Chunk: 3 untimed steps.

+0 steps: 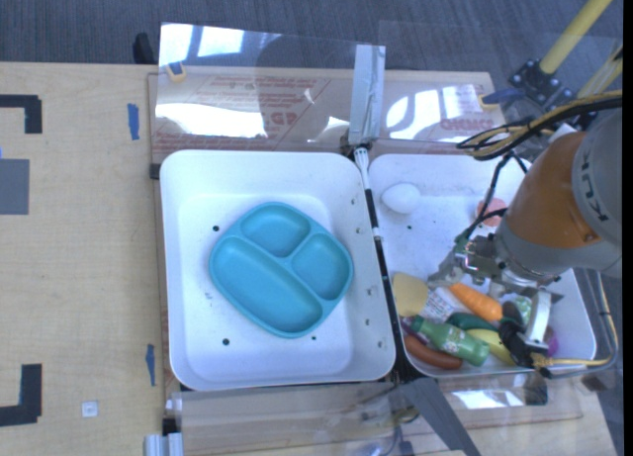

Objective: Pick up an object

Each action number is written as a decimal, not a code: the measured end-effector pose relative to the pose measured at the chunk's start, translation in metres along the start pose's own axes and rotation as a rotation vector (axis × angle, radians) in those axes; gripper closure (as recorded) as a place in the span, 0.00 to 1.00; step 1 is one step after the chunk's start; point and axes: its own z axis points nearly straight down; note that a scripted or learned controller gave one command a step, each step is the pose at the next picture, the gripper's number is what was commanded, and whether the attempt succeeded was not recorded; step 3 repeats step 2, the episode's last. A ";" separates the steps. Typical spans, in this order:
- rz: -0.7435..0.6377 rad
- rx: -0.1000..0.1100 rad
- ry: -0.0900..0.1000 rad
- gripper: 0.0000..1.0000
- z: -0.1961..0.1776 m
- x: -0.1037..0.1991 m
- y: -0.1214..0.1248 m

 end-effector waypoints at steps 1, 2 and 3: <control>0.003 -0.004 0.000 1.00 -0.009 -0.001 0.002; 0.026 0.003 0.003 1.00 -0.098 0.101 0.030; 0.026 0.003 0.003 1.00 -0.098 0.101 0.030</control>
